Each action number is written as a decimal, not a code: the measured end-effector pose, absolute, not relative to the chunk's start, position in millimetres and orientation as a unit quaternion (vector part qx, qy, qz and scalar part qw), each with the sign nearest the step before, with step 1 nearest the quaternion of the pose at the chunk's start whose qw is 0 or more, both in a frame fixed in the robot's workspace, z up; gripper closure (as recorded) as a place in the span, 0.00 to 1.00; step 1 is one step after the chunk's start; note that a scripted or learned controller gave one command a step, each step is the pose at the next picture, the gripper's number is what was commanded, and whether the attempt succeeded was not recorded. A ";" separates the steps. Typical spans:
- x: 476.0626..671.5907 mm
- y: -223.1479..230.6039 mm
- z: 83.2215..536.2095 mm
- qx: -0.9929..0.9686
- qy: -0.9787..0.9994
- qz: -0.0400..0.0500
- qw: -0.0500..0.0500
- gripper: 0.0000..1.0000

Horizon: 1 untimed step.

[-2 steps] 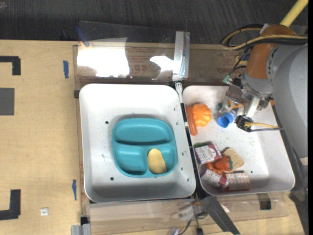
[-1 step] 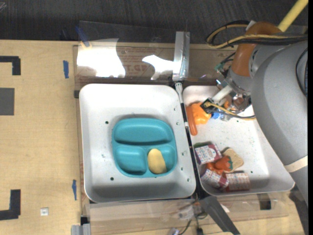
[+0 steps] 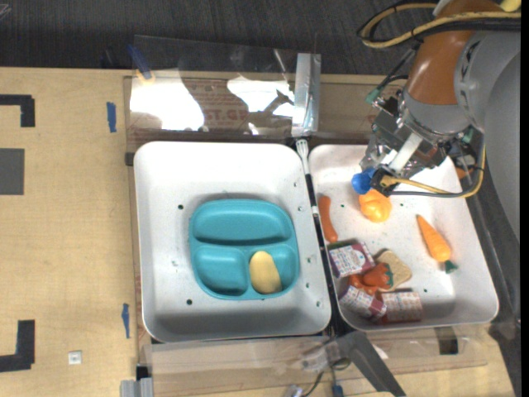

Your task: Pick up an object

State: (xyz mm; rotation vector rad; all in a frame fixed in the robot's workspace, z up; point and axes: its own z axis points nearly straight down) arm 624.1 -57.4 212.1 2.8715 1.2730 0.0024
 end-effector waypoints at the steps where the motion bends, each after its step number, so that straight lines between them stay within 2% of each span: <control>1: 626.4 -62.9 180.4 0.909 0.416 -0.004 -0.003 1.00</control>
